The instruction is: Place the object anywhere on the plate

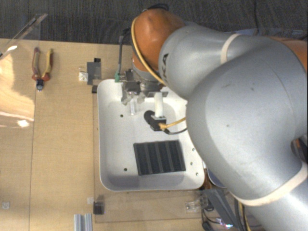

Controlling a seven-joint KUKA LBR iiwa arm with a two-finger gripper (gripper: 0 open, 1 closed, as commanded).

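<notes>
Here we are above the pale wooden tabletop [57, 153], and the big grey arm with its orange band [231, 105] reaches in from the right and hangs over the shallow white plastic bin [110, 148]. The metal two-finger gripper [133, 105] sits at the far end of that bin, pointing down close to the floor. Is it open or closed? From this slant I cannot tell, and I see nothing I could call held.

Now the piece that matters: the flat black ribbed rectangular pad [159, 158], the only loose thing in the bin, so I take it for the object. It lies flat at the near end, well apart from the gripper, and nothing touches it. From the gripper it is toward the near wall and a little to the view's right. Its longer side runs across the view and its ribs run from far to near (tilted just slightly).

So my read is that the pick is not yet made. The coming move calls for travel toward the near wall before any descent. The arm's bulk covers the right side, so I cannot place the plate.
</notes>
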